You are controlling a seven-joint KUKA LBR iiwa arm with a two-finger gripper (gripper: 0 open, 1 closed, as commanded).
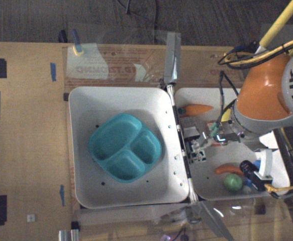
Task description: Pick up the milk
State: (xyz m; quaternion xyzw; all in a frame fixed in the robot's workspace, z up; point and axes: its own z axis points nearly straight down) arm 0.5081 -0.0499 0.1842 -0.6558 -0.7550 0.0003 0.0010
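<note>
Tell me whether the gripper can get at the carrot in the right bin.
Probably yes. The carrot lies bare near the far wall of the right bin, with nothing on it. The gripper hangs close by in the same bin, with no object between them.

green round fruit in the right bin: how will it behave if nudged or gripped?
The green fruit looks round, so a nudge probably rolls it. The orange-red piece close beside it may block it that way. Its smooth curve could slip out of a pinch grasp.
</note>
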